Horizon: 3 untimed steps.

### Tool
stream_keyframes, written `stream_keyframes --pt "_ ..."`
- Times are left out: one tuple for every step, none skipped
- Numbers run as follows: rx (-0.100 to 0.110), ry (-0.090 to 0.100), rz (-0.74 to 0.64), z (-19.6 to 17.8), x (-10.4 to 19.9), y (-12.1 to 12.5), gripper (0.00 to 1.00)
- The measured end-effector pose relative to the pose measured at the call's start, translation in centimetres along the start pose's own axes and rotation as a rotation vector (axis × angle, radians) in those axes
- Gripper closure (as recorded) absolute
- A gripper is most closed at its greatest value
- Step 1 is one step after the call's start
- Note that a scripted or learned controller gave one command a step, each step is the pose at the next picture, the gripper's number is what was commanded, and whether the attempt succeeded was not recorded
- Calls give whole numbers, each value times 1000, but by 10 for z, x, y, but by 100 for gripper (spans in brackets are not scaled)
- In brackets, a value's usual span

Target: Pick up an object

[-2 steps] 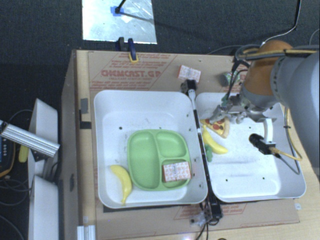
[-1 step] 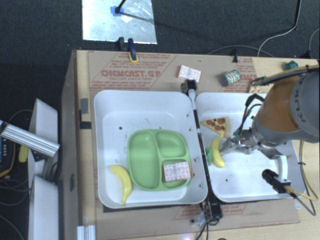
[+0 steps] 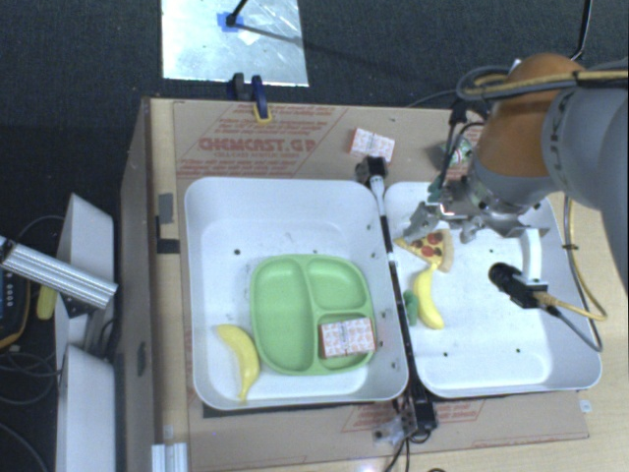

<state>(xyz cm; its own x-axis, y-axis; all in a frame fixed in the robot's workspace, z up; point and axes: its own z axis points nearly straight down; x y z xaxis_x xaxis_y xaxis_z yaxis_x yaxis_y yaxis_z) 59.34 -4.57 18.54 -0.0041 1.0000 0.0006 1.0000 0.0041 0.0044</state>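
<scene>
Red block lettering runs across the brown cardboard sheet along the tabletop's far edge, just beyond the left bin; it seems to read "CHEMCAST GP", though the last letters are blurred. Smaller red print above that line is too faint to read.

**A:** What does the arm look like?

**B:** A thick, rounded, smooth grey KUKA arm with a broad glossy orange band wrapping the segment above the wrist.

**A:** Any cables?

**B:** Yes. A bundle of dark and yellowish cables runs over the top of the orange band, and thin coloured wires show at its left side.

**A:** And the end of it?

**B:** A pale metallic two-finger gripper on a silver-grey wrist mount, with small bright fittings. Fine detail such as screws or markings is too blurred to make out.
</scene>
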Motion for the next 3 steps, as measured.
stream_keyframes --pt "6 -2 4 78 -49 -51 0" --pt "4 0 4 101 -40 -57 0" --pt "2 0 2 90 -40 -56 100"
